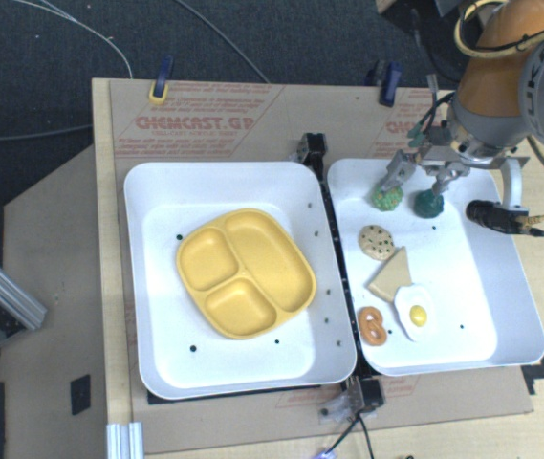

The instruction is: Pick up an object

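Observation:
My gripper (412,188) hangs over the far end of the right bin (501,285), open, with its fingers spread wide and nothing between them. A light green broccoli-like piece (384,198) lies right at the left fingertip (392,182). By the right fingertip (442,185) sits a dark teal lump (429,204). Nearer the camera in the same bin lie a speckled cookie (376,241), a tan wedge of toast (391,277), a fried egg (415,311) and a small orange pretzel (372,325).
The left bin (147,256) holds a yellow divided plate (245,272). A ridge with black clamps separates the two bins. The right half of the right bin shows bare white floor.

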### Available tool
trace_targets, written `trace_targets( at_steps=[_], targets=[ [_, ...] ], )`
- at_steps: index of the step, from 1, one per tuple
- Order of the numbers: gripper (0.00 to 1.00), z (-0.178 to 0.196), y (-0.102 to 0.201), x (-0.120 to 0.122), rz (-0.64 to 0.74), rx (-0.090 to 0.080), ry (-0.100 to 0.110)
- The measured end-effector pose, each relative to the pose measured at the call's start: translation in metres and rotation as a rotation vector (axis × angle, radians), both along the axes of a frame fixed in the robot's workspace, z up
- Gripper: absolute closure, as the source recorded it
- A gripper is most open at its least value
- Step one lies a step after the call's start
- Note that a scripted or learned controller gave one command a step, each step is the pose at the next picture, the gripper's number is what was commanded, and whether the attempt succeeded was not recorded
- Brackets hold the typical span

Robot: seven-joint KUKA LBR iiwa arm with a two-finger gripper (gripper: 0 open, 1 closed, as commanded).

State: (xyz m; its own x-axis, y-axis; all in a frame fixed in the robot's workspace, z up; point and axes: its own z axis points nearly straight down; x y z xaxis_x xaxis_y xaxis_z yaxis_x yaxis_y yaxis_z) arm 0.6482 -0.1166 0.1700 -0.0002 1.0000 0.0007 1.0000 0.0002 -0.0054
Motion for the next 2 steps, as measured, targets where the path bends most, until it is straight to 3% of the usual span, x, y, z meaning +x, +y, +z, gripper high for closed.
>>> trace_targets(
  at_steps=[1, 2],
  targets=[
    [0.0, -0.049, 0.005, 0.009, 0.002, 0.0, -0.002],
    [1.0, -0.036, 0.005, 0.01, 0.001, -0.001, -0.006]
  ],
)
